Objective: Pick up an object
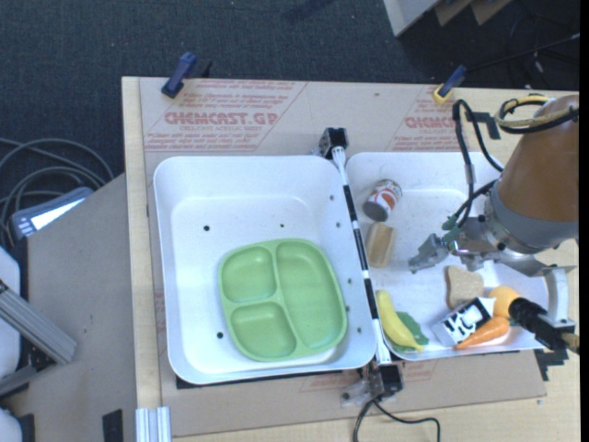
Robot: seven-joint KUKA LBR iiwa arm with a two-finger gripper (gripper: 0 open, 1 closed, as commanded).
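The right white bin (414,168) holds several objects. A small can (382,199) lies on its side at the back left, with a tan block (379,244) just in front of it. A yellow banana (398,321) lies at the front left corner. A slice of toast (465,286), a black-and-white box (465,319), an orange carrot (483,334) and an orange fruit (504,298) crowd the front right. My gripper (425,254) hangs over the bin's middle, right of the tan block and just left of the toast, with nothing visibly in it.
The left white bin (184,191) holds a green divided plate (281,297). A black-clipped rail (354,238) separates the two bins. The arm's grey body (538,178) and cables cover the right bin's right side.
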